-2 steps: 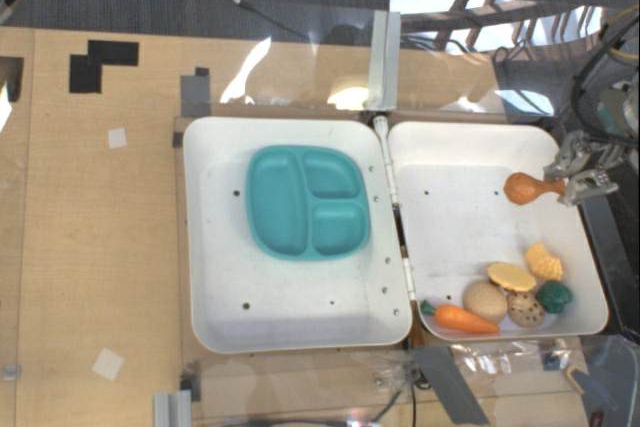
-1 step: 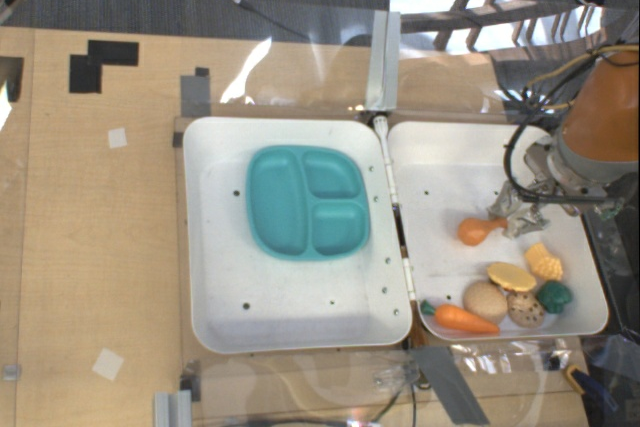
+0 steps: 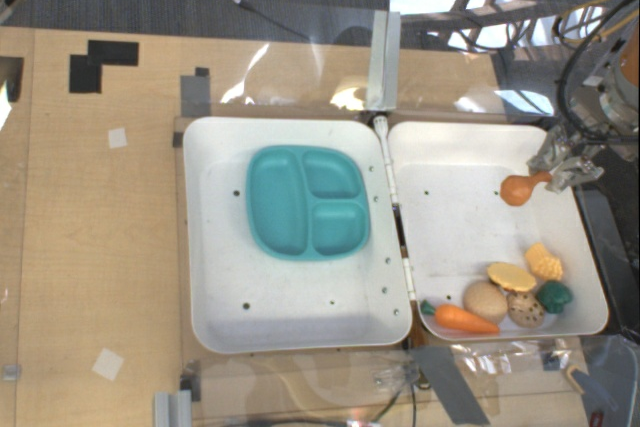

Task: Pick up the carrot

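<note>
Carrot point(image 3: 466, 319): orange, green-tipped, lying flat along the near wall of the right bin point(image 3: 470, 215), green end toward the divider, touching or just beside the beige potato-like piece point(image 3: 485, 299). Part of a cluster in the near right corner: yellow slice point(image 3: 512, 276), corn piece point(image 3: 544, 262), speckled cookie point(image 3: 526, 311), green broccoli-like piece point(image 3: 554, 295).

Gripper point(image 3: 566, 165): at the far right edge of the right bin, well apart from the carrot. Finger spread: cannot tell from this angle. Drumstick toy point(image 3: 520, 188) just beside the gripper, narrow end toward it; contact or grasp not confirmable.

Left bin point(image 3: 215, 215): teal divided plate point(image 3: 306, 201) near centre.

Step in hand, by judgement: approach not yet made; carrot untouched. Next move calls for travel across the bin toward the near wall, alignment across the carrot's narrow width, and descent clear of the wall and the adjoining potato-like piece.
</note>
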Available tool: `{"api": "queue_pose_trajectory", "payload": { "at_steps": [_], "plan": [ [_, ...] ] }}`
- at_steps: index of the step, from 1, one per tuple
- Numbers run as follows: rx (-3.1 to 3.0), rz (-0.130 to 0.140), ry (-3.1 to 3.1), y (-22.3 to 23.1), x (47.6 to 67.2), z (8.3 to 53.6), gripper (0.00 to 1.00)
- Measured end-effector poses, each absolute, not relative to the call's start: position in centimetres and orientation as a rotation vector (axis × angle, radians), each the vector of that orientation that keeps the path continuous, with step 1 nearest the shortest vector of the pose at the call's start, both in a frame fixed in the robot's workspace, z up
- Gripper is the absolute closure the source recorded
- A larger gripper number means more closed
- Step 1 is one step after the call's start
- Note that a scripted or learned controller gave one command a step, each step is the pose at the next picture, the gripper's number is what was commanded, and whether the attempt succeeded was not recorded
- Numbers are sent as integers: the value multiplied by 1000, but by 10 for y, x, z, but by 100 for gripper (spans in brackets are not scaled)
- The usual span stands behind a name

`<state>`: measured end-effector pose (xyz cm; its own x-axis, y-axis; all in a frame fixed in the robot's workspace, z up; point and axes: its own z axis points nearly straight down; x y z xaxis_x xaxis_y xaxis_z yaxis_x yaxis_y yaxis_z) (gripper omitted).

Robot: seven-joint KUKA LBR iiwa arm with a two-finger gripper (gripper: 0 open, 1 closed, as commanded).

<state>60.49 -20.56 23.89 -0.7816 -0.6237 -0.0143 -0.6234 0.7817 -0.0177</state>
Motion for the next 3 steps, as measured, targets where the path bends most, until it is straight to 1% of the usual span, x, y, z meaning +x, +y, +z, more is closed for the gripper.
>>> {"api": "queue_pose_trajectory", "payload": {
  "at_steps": [1,2,3],
  "plan": [
    [-1355,-17,2816,-204,637,378,100],
    [-1574,14,2719,-203,656,184,100],
    [-1899,-1,2498,-205,553,140,100]
  ]
}}
